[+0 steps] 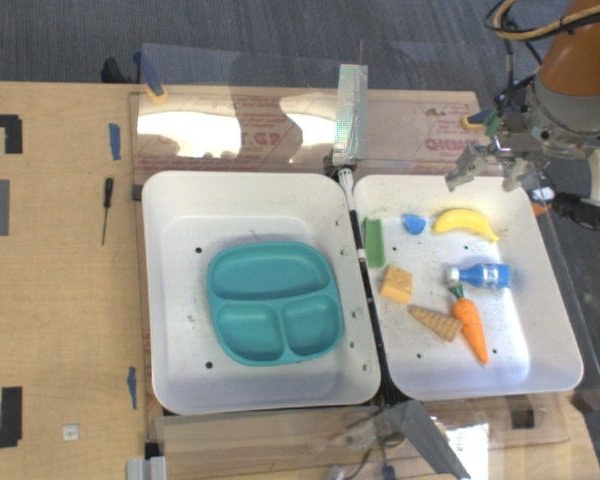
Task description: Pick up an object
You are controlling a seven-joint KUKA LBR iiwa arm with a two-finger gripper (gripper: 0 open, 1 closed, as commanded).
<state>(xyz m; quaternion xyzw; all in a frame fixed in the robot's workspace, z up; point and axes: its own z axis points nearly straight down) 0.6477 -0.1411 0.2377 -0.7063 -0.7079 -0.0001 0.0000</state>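
The right bin point(550, 368) holds several small items: a yellow banana point(467, 222), a small blue piece point(413, 224), a green block point(374, 241), a tan wedge point(397, 285), a blue bottle point(482, 276), an orange carrot point(470, 329) and a waffle cone point(435, 321). My gripper point(497, 176) hangs over the bin's far edge, just above and behind the banana. Its fingers are spread open with nothing between them.
The left bin point(170, 228) carries a teal divided plate point(274, 301). A clear upright divider point(351, 113) stands at the back between the bins. Yellow and black cables point(525, 8) loop above the arm at the upper right. A screwdriver point(106, 208) lies on the bench to the left.
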